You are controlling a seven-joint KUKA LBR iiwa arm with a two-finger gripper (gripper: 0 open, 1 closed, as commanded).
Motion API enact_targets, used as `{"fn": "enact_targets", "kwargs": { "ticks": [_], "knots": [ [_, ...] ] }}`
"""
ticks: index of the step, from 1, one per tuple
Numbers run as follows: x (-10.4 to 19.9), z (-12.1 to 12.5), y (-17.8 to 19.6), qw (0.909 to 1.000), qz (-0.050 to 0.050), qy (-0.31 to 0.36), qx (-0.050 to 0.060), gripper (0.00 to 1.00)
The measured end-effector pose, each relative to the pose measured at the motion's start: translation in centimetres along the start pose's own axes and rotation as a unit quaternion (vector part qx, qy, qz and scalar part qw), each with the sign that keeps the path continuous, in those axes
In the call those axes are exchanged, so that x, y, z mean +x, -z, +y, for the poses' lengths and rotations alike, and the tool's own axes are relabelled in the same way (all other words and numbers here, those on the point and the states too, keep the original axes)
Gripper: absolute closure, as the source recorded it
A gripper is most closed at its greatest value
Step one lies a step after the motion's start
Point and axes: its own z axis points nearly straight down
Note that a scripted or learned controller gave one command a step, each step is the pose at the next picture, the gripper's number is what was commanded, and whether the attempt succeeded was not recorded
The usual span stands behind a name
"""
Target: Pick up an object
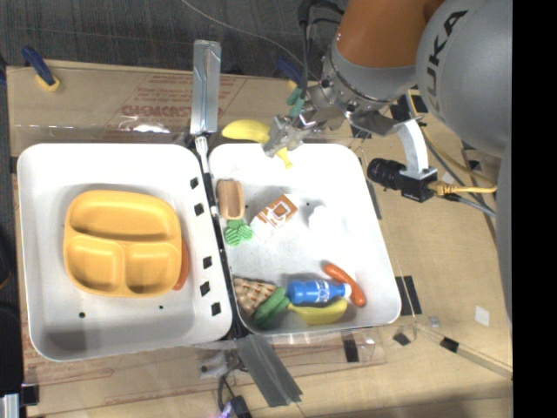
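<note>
Camera view, starting at the near edge of the right bin (pixel 376 233): a blue bottle (pixel 315 292) lies on its side, long axis running left-right with its white cap toward the right, resting against a yellow banana-like piece (pixel 320 313), with an orange-red carrot-shaped toy (pixel 341 276) touching its cap end and a waffle cone (pixel 249 293) and a green piece (pixel 271 306) crowded at its left. That pile is the main risk — a descent there would likely catch two things at once or nudge them against the bin wall. Farther back, a small orange-and-white box (pixel 277 211) sits alone mid-bin, tilted diagonally; a tan block (pixel 230 198) stands against the divider with a green toy (pixel 237 232) just below it. The left bin (pixel 39 172) holds a yellow divided tray (pixel 124 240). At the far rim the tool (pixel 291 133) hangs above the bin's back edge, close to a yellow banana (pixel 246 131) lying outside on the desk (pixel 452 259), long axis left-right. Whether the tool is wide or narrow I cannot tell, and nothing is clearly in it. From this spot, I judge it could clip the rim.
</note>
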Motion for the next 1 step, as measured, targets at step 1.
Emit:
{"fn": "enact_targets", "kwargs": {
  "ticks": [1],
  "knots": [
    [1.9,-5.34,-7.35,1.0,0.002,-0.006,0.007,1.0]
  ]
}}
